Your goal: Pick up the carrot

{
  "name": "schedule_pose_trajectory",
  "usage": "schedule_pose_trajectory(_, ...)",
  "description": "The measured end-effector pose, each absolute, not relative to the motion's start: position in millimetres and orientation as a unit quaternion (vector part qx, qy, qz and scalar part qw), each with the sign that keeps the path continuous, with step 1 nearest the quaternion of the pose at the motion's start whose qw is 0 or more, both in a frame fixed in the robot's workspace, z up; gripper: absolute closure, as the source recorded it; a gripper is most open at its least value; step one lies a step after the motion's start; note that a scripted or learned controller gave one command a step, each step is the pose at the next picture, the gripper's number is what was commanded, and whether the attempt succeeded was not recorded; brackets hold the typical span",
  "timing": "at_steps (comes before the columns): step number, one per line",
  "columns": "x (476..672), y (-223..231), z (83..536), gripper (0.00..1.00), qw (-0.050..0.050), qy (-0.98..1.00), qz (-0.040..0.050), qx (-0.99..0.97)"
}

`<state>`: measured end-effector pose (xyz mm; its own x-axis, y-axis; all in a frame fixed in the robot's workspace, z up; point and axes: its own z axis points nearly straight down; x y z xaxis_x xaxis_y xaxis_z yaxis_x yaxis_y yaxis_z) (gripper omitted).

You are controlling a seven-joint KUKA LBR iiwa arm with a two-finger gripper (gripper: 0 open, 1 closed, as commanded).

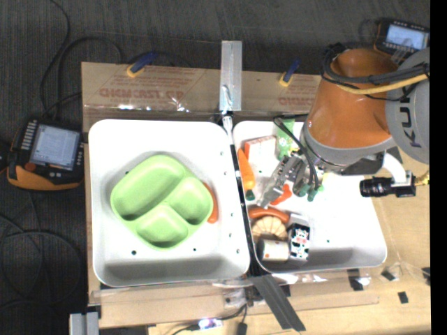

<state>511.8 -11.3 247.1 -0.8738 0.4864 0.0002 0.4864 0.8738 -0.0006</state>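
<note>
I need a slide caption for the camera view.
Pincer over the right bin, near the carrot; green plate in the left.

The arm [363, 110] comes in from three o'clock, its orange band uppermost, wrist bent down. The pincer [279, 185] points toward eight o'clock, its metal fingers [269, 190] slightly parted, low.

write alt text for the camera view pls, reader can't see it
A grey and orange robot arm reaches from the right into the right bin, its pincer low over a clutter of small items beside an orange carrot lying along the bin's left wall. The left bin holds a green three-part plate.
</note>
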Motion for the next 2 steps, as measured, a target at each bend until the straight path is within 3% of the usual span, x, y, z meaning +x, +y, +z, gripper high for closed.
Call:
schedule_pose_trajectory(1,512.3,30.1,209.5,1.0,0.001,-0.969,-0.0004,-0.248)
schedule_pose_trajectory(2,498.8,60.6,237.7,1.0,0.001,-0.973,-0.001,-0.232)
